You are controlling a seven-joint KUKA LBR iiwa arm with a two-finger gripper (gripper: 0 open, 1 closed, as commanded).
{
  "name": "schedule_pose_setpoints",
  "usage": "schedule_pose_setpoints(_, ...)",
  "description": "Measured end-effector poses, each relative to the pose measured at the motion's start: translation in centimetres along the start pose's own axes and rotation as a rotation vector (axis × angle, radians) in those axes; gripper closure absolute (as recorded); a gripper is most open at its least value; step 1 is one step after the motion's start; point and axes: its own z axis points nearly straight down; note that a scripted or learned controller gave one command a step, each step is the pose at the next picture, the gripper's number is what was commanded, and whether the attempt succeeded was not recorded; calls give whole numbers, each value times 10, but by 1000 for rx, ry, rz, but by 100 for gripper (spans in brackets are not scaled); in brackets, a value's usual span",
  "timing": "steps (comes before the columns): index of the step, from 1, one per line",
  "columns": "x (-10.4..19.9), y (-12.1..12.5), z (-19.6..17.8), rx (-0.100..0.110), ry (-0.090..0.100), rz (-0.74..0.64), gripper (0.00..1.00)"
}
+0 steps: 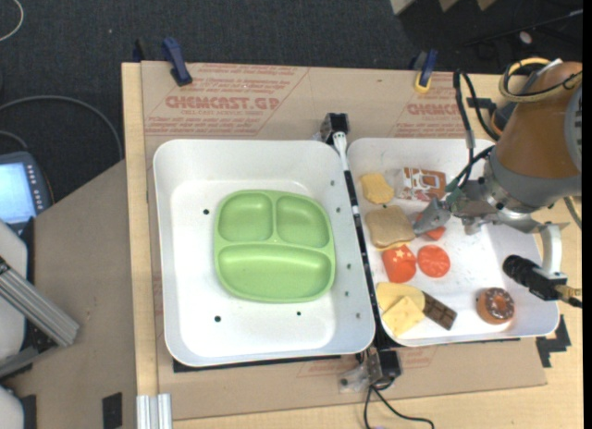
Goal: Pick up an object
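The right bin point(470, 275) holds toy food. There is a yellow chip point(376, 187), a toast slice point(389, 226), a printed packet point(424, 181), two red tomato pieces point(399, 263) point(433, 261), cheese wedges point(400, 311), a chocolate bar point(438, 311) and a donut point(496, 305). My gripper point(433, 218) reaches in from the right and hangs low over the bin's middle. It sits just right of the toast, below the packet and above the round tomato piece. A small red bit shows right under its tip.
The left bin point(185, 187) holds a green divided plate point(275, 245). A black clip point(335, 127) sits on the ridge between the bins. Blue clamps point(176, 59) point(425, 70) hold the board's far edge. Cables and a black fitting point(527, 275) hang from the arm's wrist.
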Motion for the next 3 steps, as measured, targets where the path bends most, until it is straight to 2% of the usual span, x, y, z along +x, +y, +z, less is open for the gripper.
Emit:
schedule_pose_setpoints(1,-11,36,68,-5,-4,6,0)
schedule_pose_setpoints(2,-11,36,53,-11,-5,6,100)
schedule_pose_setpoints(3,49,-18,-39,-6,-1,2,100)
